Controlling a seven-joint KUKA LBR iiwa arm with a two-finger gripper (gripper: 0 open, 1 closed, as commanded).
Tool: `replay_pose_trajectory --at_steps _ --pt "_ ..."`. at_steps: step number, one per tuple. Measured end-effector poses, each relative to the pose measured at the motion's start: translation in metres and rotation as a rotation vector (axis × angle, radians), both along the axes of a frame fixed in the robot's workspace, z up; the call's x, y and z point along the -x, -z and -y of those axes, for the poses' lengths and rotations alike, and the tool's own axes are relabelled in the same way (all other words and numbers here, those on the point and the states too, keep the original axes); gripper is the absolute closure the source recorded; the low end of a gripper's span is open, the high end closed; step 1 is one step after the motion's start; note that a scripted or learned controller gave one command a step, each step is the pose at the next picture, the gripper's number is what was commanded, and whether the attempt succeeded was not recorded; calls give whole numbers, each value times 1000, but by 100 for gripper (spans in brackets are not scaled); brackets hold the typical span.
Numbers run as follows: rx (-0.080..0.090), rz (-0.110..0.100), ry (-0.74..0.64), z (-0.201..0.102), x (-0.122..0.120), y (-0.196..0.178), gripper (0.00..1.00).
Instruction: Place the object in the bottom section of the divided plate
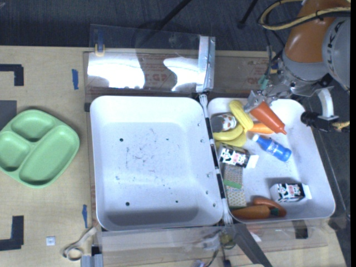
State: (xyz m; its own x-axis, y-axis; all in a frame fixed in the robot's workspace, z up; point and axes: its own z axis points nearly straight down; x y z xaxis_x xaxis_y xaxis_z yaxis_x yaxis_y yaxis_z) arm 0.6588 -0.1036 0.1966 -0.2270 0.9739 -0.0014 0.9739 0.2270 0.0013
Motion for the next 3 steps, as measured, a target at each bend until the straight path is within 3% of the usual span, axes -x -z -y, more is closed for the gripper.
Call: replay_pose_trajectory --at_steps 1,2,3 --pt "-2 -2 -194 -36 71 12 100" --pt "-1 1 130 -93 14 12 100" --pt "-2 -3 -34 -108 107 -6 100"
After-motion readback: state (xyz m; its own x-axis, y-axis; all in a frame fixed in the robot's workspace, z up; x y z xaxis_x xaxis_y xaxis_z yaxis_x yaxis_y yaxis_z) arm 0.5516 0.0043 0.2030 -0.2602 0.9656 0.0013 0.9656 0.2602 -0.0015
